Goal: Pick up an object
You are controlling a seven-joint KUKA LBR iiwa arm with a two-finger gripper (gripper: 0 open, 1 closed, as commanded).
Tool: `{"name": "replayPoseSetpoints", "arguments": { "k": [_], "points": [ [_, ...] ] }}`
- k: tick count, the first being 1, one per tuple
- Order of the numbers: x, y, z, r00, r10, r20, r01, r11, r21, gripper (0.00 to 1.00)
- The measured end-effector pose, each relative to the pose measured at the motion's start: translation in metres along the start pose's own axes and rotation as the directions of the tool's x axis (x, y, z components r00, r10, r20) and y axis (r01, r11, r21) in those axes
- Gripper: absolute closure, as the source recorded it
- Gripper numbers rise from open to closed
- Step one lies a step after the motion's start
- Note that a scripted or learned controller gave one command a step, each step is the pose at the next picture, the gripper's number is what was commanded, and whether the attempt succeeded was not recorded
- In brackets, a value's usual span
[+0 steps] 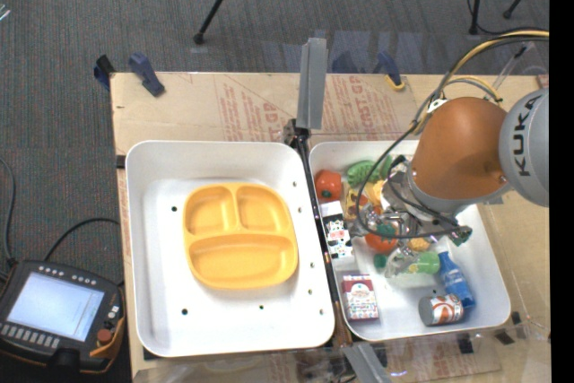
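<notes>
Right now my arm (471, 152) reaches in from the right and hangs over the right bin (495, 269), its orange band a broad dome above the wrist. My tool (392, 224) sits low among the clutter in the middle of that bin, and from this angle the wrist and cables cover it, so I cannot tell how it is set or whether anything is in it.

Around the tool lie the things I might pick. A red tomato-like ball (328, 184) rests near the bin's left wall toward the back, with a green leafy piece (361, 169) just beside it. A small black-and-white spotted box (336, 235) lies along the left wall, nearer the front. A red-and-white card pack (360, 297) lies flat toward the front left corner. Just under the tool a red piece (384, 241) shows, touching or nearly touching the mechanism; I cannot tell which. In front of that lies a clear bottle with a green cap (413, 265) on its side, and next to it a blue bottle (456, 280), tilted. A small can (440, 309) lies on its side near the front right.

The left bin (148, 282) holds a yellow divided plate (240, 235), flat and roughly centred, well apart from my tool. Both bins sit side by side on the tabletop (206, 108), with a grey upright post (312, 85) at the back between them. A teach pendant (58, 314) lies on the floor at the lower left.
</notes>
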State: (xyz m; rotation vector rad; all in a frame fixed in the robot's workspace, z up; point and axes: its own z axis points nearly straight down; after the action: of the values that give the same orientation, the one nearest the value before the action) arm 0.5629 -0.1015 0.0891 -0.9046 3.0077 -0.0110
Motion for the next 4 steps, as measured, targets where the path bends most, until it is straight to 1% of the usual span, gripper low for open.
{"name": "replayPoseSetpoints", "arguments": {
  "k": [1,2,3,4],
  "points": [
    [0.009,0.012,0.0,0.983,0.185,0.003,-0.185,0.983,-0.001,0.0],
    [-0.001,0.009,0.0,0.978,0.209,-0.002,-0.209,0.978,0.002,0.0],
    [-0.005,0.012,-0.009,0.979,0.204,0.004,-0.204,0.979,-0.004,1.0],
    [-0.003,0.01,-0.009,0.978,0.206,0.0,-0.206,0.978,0.0,0.0]
  ]
}}
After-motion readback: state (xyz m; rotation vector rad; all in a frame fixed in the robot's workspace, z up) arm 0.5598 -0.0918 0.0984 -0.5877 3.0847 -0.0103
